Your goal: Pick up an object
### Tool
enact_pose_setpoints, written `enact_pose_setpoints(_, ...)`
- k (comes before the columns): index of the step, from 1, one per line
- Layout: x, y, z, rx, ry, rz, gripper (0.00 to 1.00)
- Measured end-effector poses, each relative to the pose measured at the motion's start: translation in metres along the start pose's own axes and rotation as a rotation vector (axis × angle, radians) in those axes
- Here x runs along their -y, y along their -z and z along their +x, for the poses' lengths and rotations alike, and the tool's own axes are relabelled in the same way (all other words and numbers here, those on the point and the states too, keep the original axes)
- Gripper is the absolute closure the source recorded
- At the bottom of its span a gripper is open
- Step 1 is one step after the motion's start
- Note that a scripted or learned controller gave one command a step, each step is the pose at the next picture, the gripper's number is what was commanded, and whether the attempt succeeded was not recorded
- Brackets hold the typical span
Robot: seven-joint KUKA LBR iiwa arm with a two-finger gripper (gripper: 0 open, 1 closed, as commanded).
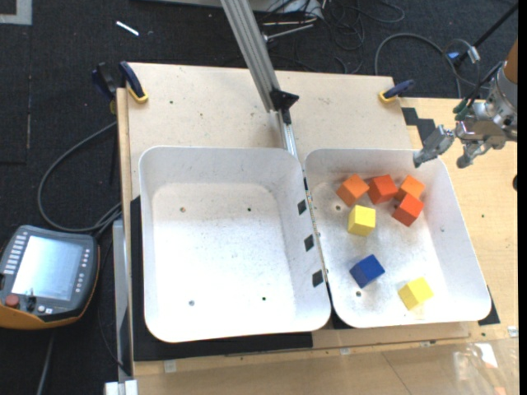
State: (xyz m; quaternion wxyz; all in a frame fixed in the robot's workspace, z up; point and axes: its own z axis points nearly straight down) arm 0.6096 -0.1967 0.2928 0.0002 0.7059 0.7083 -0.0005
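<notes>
The right bin point(461, 245) holds several small cubes. Three orange ones point(383, 188) and a darker red-orange one point(408, 210) cluster at its far side. A yellow cube point(361, 220) lies just in front of them. Nearer the front sit a blue cube point(367, 270) and a second yellow cube point(416, 292). My gripper point(450, 149) hangs over the bin's far right corner, above and to the right of the orange cluster. It is open, and nothing is between its fingers point(430, 148).
The left bin point(165, 171) stands beside the right one, with a slanted metal pole point(247, 35) rising from between them at the back. Yellow clamps point(136, 93) hold the bench's far corners. A teach pendant point(45, 274) lies on the floor at left.
</notes>
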Motion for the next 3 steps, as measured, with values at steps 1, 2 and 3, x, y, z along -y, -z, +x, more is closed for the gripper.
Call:
enact_pose_setpoints(1, 0.067, -0.142, 0.020, -0.004, -0.005, 0.009, 0.00)
enact_pose_setpoints(2, 0.086, -0.200, 0.079, -0.002, 0.002, 0.001, 0.00)
enact_pose_setpoints(3, 0.077, -0.093, 0.101, 0.000, 0.002, -0.010, 0.00)
